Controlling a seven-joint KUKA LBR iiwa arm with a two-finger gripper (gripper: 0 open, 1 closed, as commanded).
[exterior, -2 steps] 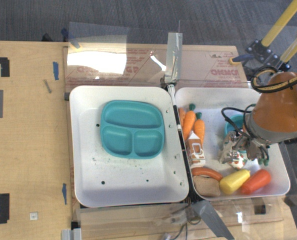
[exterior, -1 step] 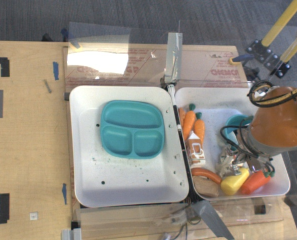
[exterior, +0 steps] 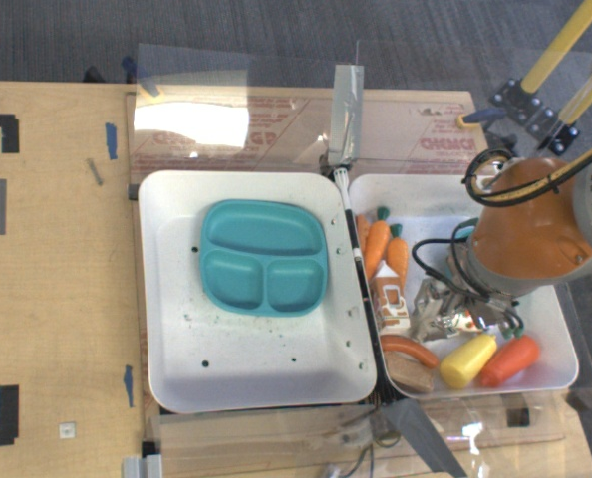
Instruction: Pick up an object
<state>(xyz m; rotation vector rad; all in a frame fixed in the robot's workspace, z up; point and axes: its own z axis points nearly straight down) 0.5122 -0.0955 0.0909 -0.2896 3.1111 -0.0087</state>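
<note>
The right bin (exterior: 560,312) holds several toy foods. Two orange carrots (exterior: 386,250) lie at its left side, with a small white bottle (exterior: 391,302) just below them. Along the front lie a red sausage (exterior: 408,348), a brown round piece (exterior: 408,369), a yellow piece (exterior: 467,358) and an orange-red piece (exterior: 510,358). My gripper (exterior: 445,314) hangs low in the middle of this bin, beneath the orange wrist band (exterior: 525,222). It is right of the bottle and just above the yellow piece. The wrist hides the bin floor behind it.
The left bin (exterior: 166,297) holds a teal divided plate (exterior: 264,257). A raised divider (exterior: 354,257) separates the two bins. A clear plastic sheet (exterior: 276,127) lies behind them, and the wooden bench (exterior: 47,267) stretches to the left. Black cables (exterior: 431,252) loop beside the wrist.
</note>
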